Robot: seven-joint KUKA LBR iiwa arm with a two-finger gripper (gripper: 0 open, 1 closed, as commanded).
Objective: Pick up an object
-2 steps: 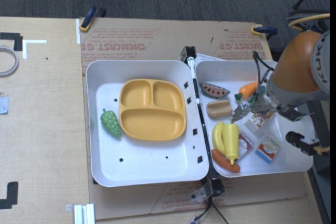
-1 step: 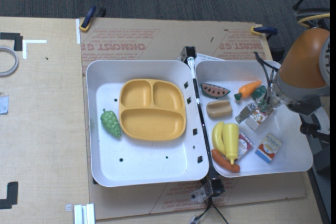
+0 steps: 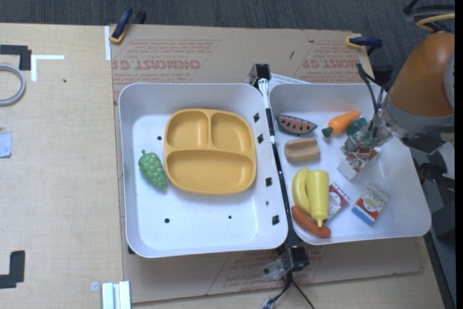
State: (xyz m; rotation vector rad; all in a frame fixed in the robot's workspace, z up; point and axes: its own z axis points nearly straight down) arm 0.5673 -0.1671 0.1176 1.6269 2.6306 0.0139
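The claw [image 3: 359, 148] hangs low in the right white bin [image 3: 405, 224] beside a plastic orange carrot [image 3: 341, 121]; whether it grips anything, I cannot tell.

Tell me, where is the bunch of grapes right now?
The green grapes lie in the left bin, touching the yellow divided plate's left edge.

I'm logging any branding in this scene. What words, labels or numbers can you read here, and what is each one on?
"CHEMCAST GP", printed in red and seen upside down, repeated on the cardboard sheet under the two bins.
Small carton in the right bin: printed colours, too small to read.
Flat packet beside the bananas: print too blurred to read.
Nothing else legible.
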